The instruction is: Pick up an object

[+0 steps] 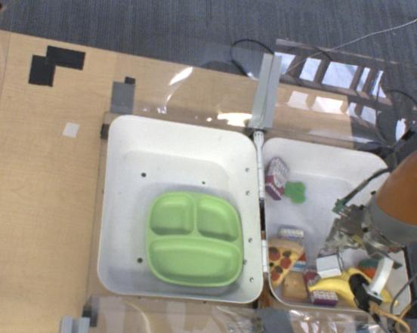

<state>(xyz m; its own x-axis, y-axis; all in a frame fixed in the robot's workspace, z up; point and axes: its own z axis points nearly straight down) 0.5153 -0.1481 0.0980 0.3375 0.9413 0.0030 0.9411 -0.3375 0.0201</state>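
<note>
My gripper reaches down into the right bin from the right, under the grey wrist and orange band. It hangs just above a small white block and a yellow banana in the bin's near right part. A pizza slice toy, a small tin and a brown bread piece lie to its left. At the bin's far left are a purple and white packet and a small green piece.
The left bin holds a green divided plate. A metal post stands between the bins at the back. Cables and a red item crowd the right bin's near right corner beside the arm.
</note>
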